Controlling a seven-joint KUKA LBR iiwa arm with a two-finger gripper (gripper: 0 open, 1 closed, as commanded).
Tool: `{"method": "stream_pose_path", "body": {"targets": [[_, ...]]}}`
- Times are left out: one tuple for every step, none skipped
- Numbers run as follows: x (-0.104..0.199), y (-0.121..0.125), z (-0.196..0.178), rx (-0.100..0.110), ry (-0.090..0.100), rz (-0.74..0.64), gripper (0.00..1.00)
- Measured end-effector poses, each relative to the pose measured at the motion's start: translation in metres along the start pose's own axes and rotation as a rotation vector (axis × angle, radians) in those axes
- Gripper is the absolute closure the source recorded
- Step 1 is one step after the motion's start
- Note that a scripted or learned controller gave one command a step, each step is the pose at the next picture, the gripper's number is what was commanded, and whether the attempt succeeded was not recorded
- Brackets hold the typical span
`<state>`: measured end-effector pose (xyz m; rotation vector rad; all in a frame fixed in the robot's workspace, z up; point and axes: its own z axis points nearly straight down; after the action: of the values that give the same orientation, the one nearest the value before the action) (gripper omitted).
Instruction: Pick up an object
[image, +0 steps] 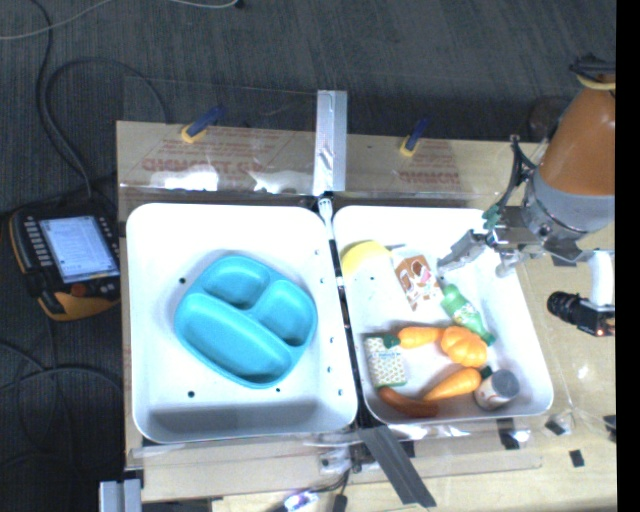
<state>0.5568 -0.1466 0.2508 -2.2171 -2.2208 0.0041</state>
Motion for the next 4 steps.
{"method": "stream_pose_path", "body": {"targets": [[0.046,0.039,0.118,-0.001,-0.001,-0.081,0.00],[0.022,0.049,0.147,0.000,-0.002,-0.016,0.00],[-0.022,0.079,0.162,-0.014,-0.001,0.015,0.00],[0.000,0.111,0.152,0.005,-0.002,0.152,0.00]]}}
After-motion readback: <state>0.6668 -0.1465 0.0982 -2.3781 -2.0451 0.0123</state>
